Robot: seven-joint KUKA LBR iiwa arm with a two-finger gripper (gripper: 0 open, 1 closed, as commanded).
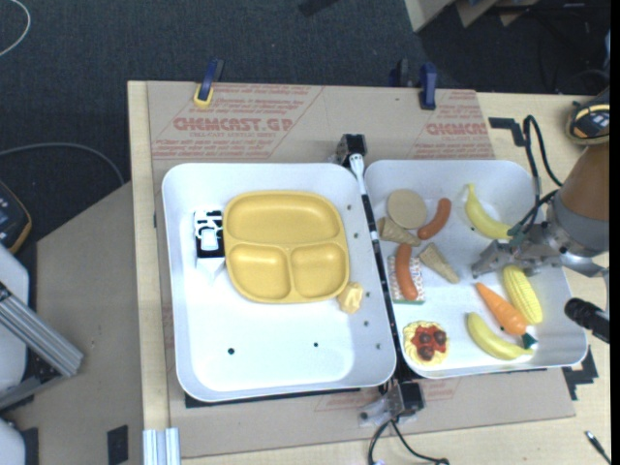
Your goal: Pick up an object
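Camera view. Right bin [380, 177] crowded with toy food; left bin [184, 260] carrying a yellow divided tray [286, 243], a small black-and-white block [207, 235] at its left and a pale yellow piece [351, 299] at its lower right corner. Hand [504, 255] low in the right half of the right bin, grey parts spread over the floor; finger state impossible to tell, nothing seen gripped.

Nearest candidate: corn cob [523, 294], just below and right of the hand, beside a carrot [502, 308]. Likely light, rigid plastic, smooth and prone to slip; best taken across the short axis at mid-length.

Around it: banana [496, 338] at lower right, second banana [482, 213] above the hand, pizza slice disc [426, 341] at lower centre. Further left: sausage [407, 273], second sausage [435, 218], round brown patty [406, 206], wedge of cheese [441, 263].

Obstruction risk: carrot touching or nearly touching the corn cob, leaving little finger room on that side; bin wall close on the right.
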